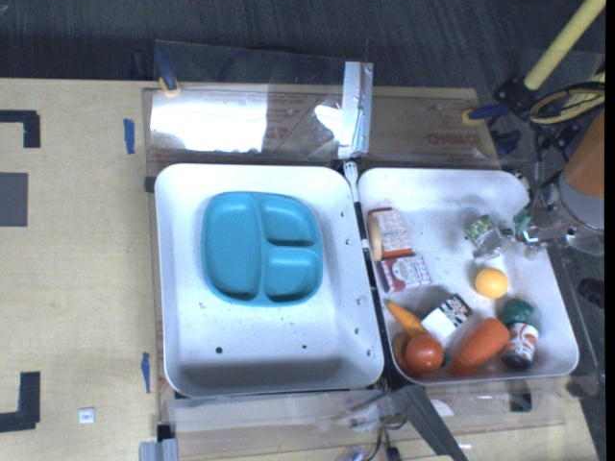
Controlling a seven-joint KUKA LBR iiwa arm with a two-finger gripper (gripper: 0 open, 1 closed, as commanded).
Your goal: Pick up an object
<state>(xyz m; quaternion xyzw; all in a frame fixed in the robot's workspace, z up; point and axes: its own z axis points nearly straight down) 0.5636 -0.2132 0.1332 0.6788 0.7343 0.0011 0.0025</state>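
Crowding the right bin's (567, 353) near edge: tomato (423, 352), carrot (480, 344), small bottle (521, 345). Sitting mid-bin toward the right wall: yellow ball (491, 282). Hovering at that right edge: gripper (502, 234), possibly closing on a green-white scrap; hard telling. Lying centred in the left bin (183, 353): blue tray (261, 247).

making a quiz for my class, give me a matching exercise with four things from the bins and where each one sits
Things:
1. blue divided tray
2. yellow ball
3. tomato
4. pincer

Places:
A. right bin, near its front edge, beside the carrot
B. upper right of the right bin, over a small green item
C. middle of the left bin
D. right bin, just above the dark green item

Pairs: 1-C, 2-D, 3-A, 4-B
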